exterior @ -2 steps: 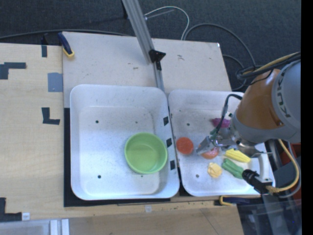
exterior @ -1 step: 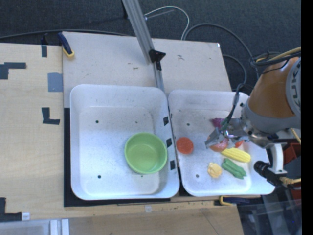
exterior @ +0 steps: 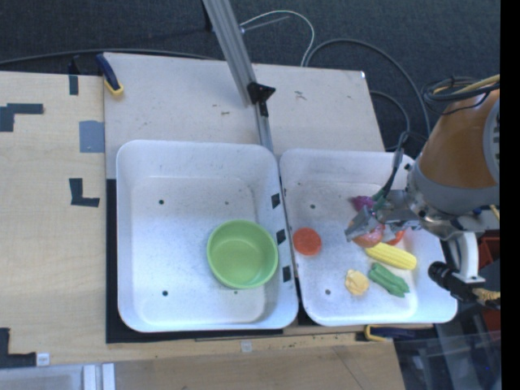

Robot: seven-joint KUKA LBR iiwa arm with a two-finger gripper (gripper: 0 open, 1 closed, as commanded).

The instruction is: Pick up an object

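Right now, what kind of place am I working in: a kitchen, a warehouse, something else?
Most likely a robotics lab bench for grasping trials. Two shallow white bins sit side by side on a taped wooden bench, toy food such as a yellow corn cob lies in the right one, and loose cables trail over dark carpet.

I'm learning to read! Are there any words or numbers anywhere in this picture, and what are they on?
There are no words or numbers to read here.
The green bowl, the white bins and the toy food, like the corn, are all plain.
The dark tape shapes on the bench are just marks, not letters.
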